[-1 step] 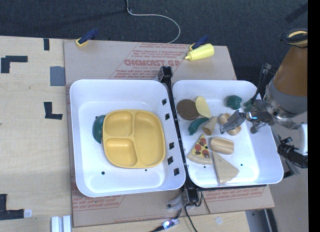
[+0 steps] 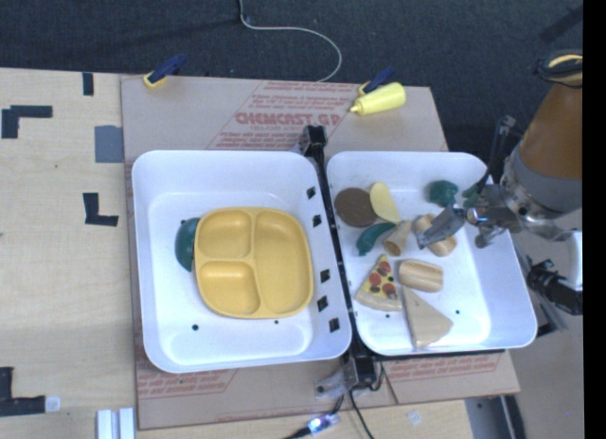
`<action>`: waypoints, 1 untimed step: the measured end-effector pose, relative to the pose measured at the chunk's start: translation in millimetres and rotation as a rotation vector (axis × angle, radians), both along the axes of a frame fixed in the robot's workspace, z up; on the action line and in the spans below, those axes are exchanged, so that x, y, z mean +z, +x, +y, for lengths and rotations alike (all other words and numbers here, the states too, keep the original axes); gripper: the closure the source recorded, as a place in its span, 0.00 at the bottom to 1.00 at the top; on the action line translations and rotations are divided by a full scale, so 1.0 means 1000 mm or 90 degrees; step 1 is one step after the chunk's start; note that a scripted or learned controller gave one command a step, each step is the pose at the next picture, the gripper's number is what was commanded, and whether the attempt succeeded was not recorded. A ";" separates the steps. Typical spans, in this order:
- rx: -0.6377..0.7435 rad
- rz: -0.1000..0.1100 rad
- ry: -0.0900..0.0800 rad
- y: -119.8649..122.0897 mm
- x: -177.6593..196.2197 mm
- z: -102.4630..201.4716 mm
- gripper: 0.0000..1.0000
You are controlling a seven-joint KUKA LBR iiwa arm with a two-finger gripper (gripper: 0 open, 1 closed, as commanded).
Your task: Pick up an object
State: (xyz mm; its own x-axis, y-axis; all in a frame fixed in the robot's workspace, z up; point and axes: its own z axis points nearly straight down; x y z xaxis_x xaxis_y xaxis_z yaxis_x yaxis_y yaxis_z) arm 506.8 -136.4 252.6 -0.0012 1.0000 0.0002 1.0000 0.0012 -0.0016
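2 shallow white bins sit side by side on a cardboard sheet. The left bin [image 2: 151, 238] carries a yellow divided plate [image 2: 254, 262] with 3 compartments, and a dark green object [image 2: 186, 244] peeks out from under the plate's left edge.

The right bin [image 2: 492, 319] holds the toy food. A brown disc [image 2: 353, 205] lies near the divider, with a pale yellow piece [image 2: 384, 201] just beside it on the right. Below them, a teal piece [image 2: 374, 236] rests near a small beige cylinder [image 2: 399, 236]. A pizza slice [image 2: 380, 285] lies lower in the bin, touching a bread roll [image 2: 420, 275], and a tan wedge [image 2: 424, 320] sits below the roll near the front wall. A dark green piece [image 2: 442, 191] lies near the back wall.

The arm reaches in from the right, and the gripper [image 2: 438, 230] is low over the middle of the right bin, just above the bread roll. A small tan piece [image 2: 442, 244] lies right at its tip; the view is too blurred there to tell whether the fingers are wide, narrow, or closed on anything, so no grasp can be confirmed.

Behind the bins, a yellow clamp [image 2: 381, 98] and a smaller blue-and-yellow clip [image 2: 163, 71] hold the cardboard's back edge.
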 end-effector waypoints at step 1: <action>0.000 0.004 0.001 -0.003 -0.064 0.003 0.00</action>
State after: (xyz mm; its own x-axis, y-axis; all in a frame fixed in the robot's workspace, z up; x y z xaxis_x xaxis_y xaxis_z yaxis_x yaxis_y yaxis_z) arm 504.1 -133.7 188.2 -0.0007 1.0000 0.0014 1.0000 0.0007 -0.0077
